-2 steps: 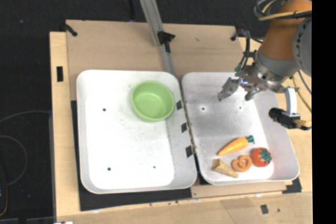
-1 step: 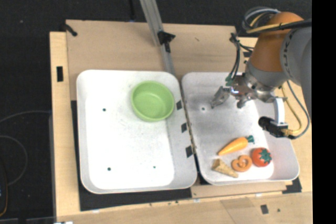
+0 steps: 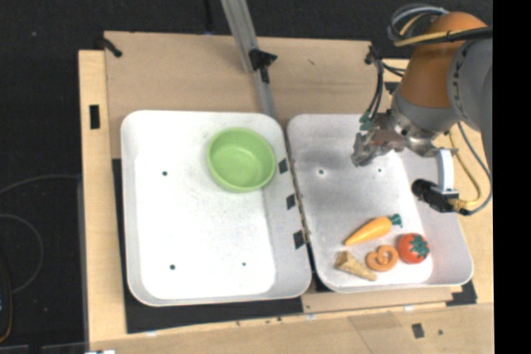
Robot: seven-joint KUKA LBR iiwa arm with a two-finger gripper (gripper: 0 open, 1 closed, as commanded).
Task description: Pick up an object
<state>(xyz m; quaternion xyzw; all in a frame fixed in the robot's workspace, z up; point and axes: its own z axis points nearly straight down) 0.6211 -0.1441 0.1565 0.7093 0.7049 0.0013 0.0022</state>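
Bench has two white bins: green bowl [image 3: 241, 160] in left bin [image 3: 149, 261], gripper [image 3: 365, 152] over right bin [image 3: 332, 186] nothing visibly held, well apart from carrot [image 3: 369, 230], tomato [image 3: 412, 248] and other toy food clustered at its near corner, probable pick targets.

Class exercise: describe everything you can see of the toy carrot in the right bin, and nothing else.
The carrot is a small orange cone with a dark green stub at its thick end; it looks like smooth plastic. It lies flat on the right bin's floor, near the front, tilted so the green end points up and right toward the tomato. Its tip points toward the front left. It appears whole, and the gripper is well away from it.
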